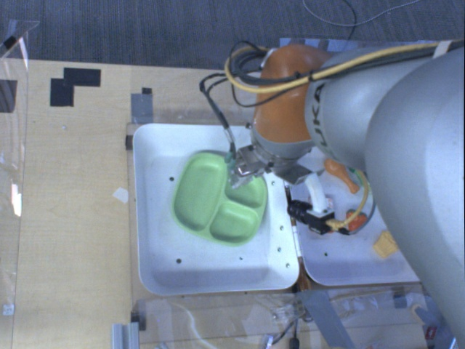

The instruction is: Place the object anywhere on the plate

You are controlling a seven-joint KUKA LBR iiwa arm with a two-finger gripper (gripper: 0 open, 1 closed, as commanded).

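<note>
A light green plate (205, 191) with three compartments lies in the left white bin (167, 260). My gripper (242, 169) hangs over the plate's upper right compartment, close to the divider ridges. The arm's orange band and grey body cover the area just right of it. I cannot make out any object between the fingers from this angle.
The right bin (341, 264) holds several small items: an orange carrot-like piece (340, 173), a white piece (317, 193), a black object with orange and yellow parts (328, 222), and a yellow wedge (385, 246). Cables loop above the wrist.
</note>
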